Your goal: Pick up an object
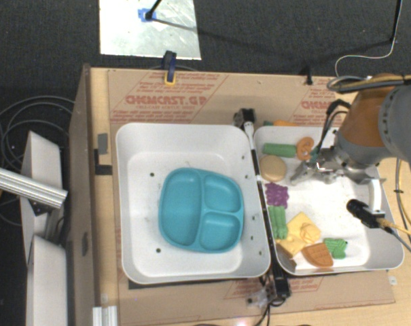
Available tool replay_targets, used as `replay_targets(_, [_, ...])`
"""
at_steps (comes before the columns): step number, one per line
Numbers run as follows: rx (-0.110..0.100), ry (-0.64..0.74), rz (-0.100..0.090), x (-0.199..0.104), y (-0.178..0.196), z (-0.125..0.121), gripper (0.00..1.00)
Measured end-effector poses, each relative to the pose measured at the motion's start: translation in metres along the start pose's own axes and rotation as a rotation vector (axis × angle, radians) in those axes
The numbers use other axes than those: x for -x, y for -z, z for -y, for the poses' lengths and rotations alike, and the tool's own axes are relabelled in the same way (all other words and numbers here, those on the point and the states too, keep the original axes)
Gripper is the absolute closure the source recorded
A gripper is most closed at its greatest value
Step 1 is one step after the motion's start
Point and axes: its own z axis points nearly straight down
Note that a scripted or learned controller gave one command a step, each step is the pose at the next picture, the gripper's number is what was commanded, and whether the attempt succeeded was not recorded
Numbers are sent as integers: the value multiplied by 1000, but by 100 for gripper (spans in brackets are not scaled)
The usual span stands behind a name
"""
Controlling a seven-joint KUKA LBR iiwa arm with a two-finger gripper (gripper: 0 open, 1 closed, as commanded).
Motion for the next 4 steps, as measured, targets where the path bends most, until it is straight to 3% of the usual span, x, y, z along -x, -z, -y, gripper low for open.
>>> replay_targets(1, [11, 0, 3, 19, 8, -57, 0])
replay_targets(2, [-10, 2, 1, -5, 7, -64, 0])
replay_targets(3, [2, -6, 1, 17, 7, -65, 0])
replay_targets(4, [5, 1, 1, -16, 16, -67, 0])
